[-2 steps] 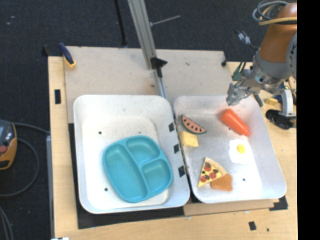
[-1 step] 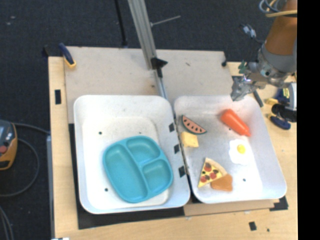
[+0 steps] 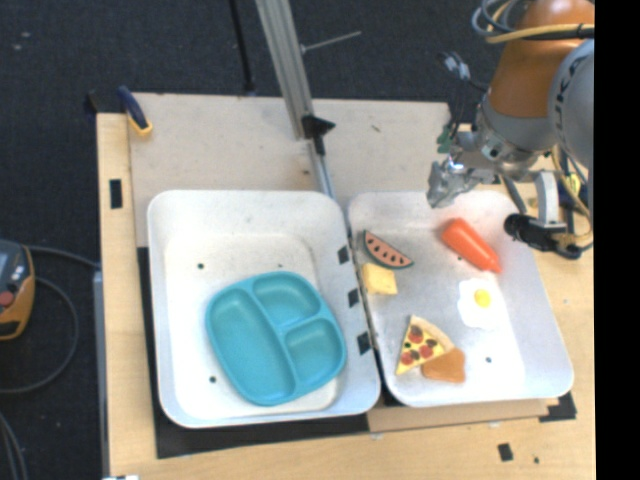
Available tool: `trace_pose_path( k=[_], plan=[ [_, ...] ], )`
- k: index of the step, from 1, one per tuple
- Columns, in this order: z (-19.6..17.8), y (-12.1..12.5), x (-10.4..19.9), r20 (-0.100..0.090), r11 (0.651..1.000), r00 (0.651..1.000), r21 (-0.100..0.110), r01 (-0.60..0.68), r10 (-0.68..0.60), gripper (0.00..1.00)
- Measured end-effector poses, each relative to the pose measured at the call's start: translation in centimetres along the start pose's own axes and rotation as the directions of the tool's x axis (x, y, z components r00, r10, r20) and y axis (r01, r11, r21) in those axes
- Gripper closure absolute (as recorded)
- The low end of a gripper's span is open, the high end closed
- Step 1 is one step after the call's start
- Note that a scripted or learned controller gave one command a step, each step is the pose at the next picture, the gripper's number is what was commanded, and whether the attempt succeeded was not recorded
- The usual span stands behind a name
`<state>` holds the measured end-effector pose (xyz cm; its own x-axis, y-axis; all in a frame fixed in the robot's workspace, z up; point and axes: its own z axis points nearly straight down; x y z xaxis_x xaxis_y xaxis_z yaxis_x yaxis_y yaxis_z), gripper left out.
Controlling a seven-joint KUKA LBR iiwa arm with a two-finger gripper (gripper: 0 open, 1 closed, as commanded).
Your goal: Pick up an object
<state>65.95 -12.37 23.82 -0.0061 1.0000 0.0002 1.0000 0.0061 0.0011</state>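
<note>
While my arm reaches in from the right, the left bin [image 3: 170, 268] carries a blue divided plate [image 3: 276, 337] lying flat toward its near side. Across the seam, the right bin [image 3: 545, 363] bears the toy food: a watermelon slice [image 3: 387, 250] with a yellow cheese piece [image 3: 380, 281] just beside it, a pizza slice [image 3: 424, 346] nearer the front, then a fried egg [image 3: 479, 303], and an orange carrot [image 3: 471, 244] toward the far edge. My gripper [image 3: 444, 183] hangs above the far rim of that right bin, near the carrot but apart from it, nothing visibly between the tips. Whether it is spread or pressed together, I cannot tell.
</note>
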Motion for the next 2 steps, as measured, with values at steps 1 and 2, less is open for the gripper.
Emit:
trace_pose_path(
  k=[1, 2],
  plan=[
    [0.8, 0.8, 5.0, 0.0, 1.0, 1.0, 0.001, 0.0, 0.0, 1.0],
    [0.1, 0.4, 9.6, -0.001, 1.0, 1.0, 0.0, 0.001, -0.001, 1.0]
  ],
)
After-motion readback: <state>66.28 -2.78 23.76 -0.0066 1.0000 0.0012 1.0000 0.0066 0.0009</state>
